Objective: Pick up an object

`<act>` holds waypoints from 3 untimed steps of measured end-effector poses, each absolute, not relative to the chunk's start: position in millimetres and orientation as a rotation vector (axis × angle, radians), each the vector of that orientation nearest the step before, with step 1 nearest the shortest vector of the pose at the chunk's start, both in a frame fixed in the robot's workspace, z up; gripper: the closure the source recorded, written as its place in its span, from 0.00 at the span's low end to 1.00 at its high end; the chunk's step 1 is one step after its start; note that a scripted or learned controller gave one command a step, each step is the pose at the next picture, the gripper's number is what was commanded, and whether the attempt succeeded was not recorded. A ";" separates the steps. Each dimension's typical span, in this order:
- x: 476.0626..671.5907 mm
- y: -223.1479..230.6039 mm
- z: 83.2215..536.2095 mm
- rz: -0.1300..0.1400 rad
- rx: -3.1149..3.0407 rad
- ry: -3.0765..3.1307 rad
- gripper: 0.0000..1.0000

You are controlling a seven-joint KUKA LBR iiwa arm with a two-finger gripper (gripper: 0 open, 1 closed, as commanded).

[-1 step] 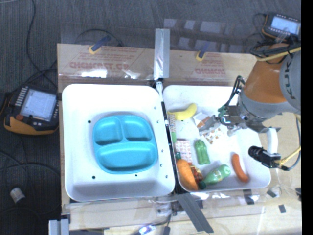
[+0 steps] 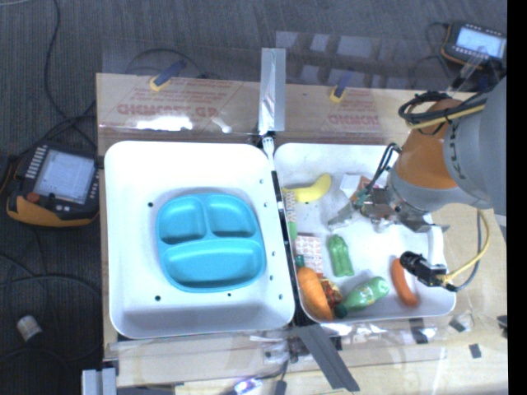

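My gripper (image 2: pixel 361 211) hangs low over the upper middle of the right bin (image 2: pixel 362 152), below the grey arm with its orange band (image 2: pixel 424 161). A yellow banana (image 2: pixel 311 190) lies just to its left. A small green block (image 2: pixel 338 254) lies below it, apart from it. Lower in the bin are a green pepper-like piece (image 2: pixel 366 293), an orange carrot (image 2: pixel 313 291) and a red-orange sausage (image 2: pixel 403 284). A small multicoloured item (image 2: pixel 361 190) sits right beside the gripper, partly hidden by it.
The left bin (image 2: pixel 132 303) holds a blue divided plate (image 2: pixel 212 239). A patterned packet (image 2: pixel 306 248) lies by the wall between the bins. A metal post (image 2: pixel 272 89) stands behind the bins. A handheld pendant (image 2: pixel 53 183) lies off the bench at left.
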State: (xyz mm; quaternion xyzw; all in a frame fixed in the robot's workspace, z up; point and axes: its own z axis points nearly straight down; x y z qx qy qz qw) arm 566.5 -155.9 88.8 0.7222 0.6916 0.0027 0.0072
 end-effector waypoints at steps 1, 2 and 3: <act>511.5 -107.7 118.4 -0.007 2.135 2.315 0.00; 511.5 -107.6 118.4 -0.007 2.135 2.316 0.00; 514.9 -106.8 92.2 0.018 2.109 2.328 0.00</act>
